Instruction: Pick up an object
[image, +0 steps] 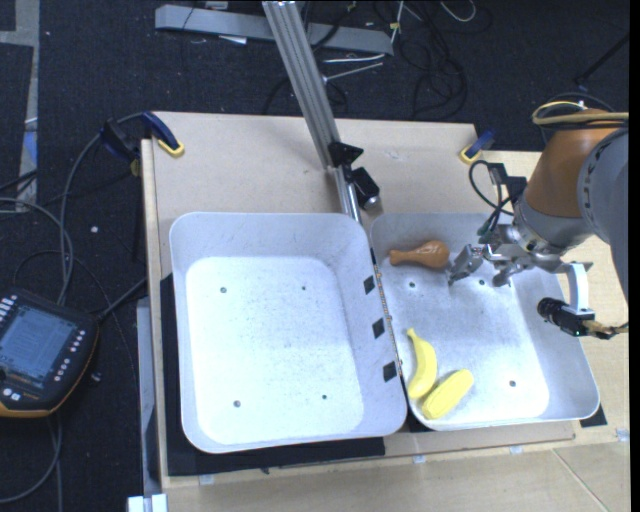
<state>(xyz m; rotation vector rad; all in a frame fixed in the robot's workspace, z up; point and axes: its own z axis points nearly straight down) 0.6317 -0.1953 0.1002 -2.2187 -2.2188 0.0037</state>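
Within the right bin (560, 400), the gripper (480, 268) hovers with fingers spread and empty. The brown drumstick (420, 254) lies just to its left, long axis roughly level, toward the bin's far wall.

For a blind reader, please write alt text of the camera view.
The gripper hovers in the right bin, beside a brown drumstick. A banana and a yellow block lie near that bin's front; the left bin sits alongside.
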